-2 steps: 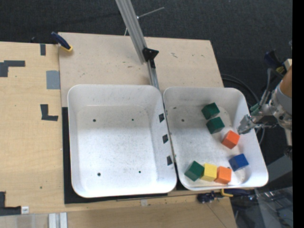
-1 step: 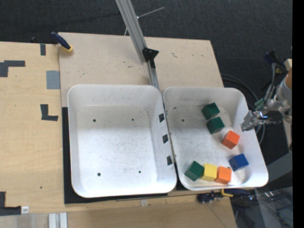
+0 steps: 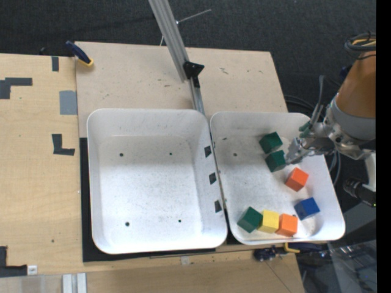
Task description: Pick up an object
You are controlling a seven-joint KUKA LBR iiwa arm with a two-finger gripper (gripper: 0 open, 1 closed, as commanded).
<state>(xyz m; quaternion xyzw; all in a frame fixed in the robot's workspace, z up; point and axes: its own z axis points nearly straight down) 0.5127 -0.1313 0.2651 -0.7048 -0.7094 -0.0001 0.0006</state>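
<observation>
- Where the bench begins on the left, its wooden top (image 3: 36,163) carries dark tape marks, and a blue and yellow clamp (image 3: 80,53) lies near the far edge
- Next comes the left bin (image 3: 101,133), a shallow white tray with only small dark specks on its floor
- Just beside it, walls touching, sits the right bin (image 3: 232,127), which holds all seven blocks
- Along its near wall a green block (image 3: 249,218), a yellow block (image 3: 269,220) and an orange block (image 3: 287,224) touch in a row running left to right
- Farther back, two dark green cubes (image 3: 270,142) (image 3: 275,160) sit close together, each turned slightly askew to the bin walls; being cubes, they show no long axis
- A lone orange cube (image 3: 297,179) and a blue cube (image 3: 306,207) stand apart toward the right wall
- At the right, the gripper (image 3: 295,151) points left, its tip just beside the nearer dark green cube; I cannot tell whether it is parted or closed
</observation>
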